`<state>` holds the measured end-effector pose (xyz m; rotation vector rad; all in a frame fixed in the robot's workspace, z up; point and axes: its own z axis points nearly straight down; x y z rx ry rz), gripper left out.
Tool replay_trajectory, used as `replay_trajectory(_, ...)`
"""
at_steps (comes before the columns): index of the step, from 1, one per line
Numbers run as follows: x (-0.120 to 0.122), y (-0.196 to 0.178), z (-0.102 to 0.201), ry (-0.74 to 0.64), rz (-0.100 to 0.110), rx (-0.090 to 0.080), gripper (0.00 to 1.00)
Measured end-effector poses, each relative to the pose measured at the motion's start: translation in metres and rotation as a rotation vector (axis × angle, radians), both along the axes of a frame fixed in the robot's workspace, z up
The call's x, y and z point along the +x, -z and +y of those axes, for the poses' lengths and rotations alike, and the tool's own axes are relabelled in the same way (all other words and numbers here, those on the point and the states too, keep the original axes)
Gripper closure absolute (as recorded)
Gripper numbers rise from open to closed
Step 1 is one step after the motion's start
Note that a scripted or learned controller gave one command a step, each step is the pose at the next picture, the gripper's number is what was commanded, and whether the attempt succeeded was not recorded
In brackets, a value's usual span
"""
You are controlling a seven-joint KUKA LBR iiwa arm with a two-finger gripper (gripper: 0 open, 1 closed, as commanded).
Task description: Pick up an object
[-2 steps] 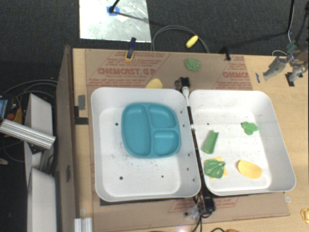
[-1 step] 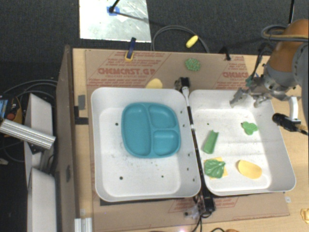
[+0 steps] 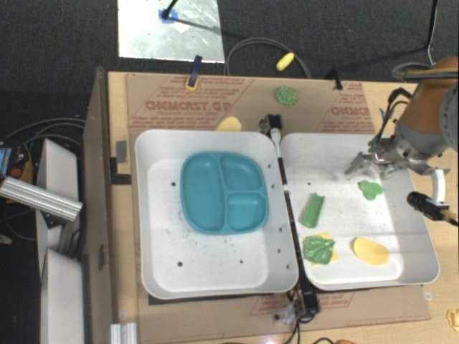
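- While the gripper (image 3: 376,165) is hanging over the upper part of the right bin (image 3: 416,224), nothing is showing between its fingers, so the picking step is, in my judgement, not yet done and the approach is the step in hand.
- The fingers are standing spread rather wide, one reaching toward 9 o'clock and the other pointing down toward the bin floor.
- A small green piece (image 3: 370,189) is lying just beside the gripper, at about 6 o'clock from it; I cannot tell if a fingertip is touching it.
- Three more things are waiting in the same bin: a green block (image 3: 313,210) at about 8 o'clock from the gripper, a green leafy piece (image 3: 318,249) lower, on a yellow scrap, and a yellow oval piece (image 3: 371,251) at 6 o'clock, well apart.
- The left bin (image 3: 161,192) is carrying a teal divided plate (image 3: 224,193).
- For the next move, I am thinking the gripper needs to come over the small green piece, go down until the fingers are standing on both sides of it, and then close; the piece is looking flat and low, so it could slip out.
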<state>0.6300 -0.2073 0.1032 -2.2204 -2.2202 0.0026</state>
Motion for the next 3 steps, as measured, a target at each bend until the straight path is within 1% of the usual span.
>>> replay_trajectory(1,-0.035,-0.031,0.002,-0.001,-0.005,-0.001,0.0)
replay_trajectory(2,-0.03,0.018,0.001,-0.002,-0.008,-0.003,0.0)
replay_trajectory(3,-0.004,-0.132,0.001,-0.006,-0.021,-0.006,0.0)
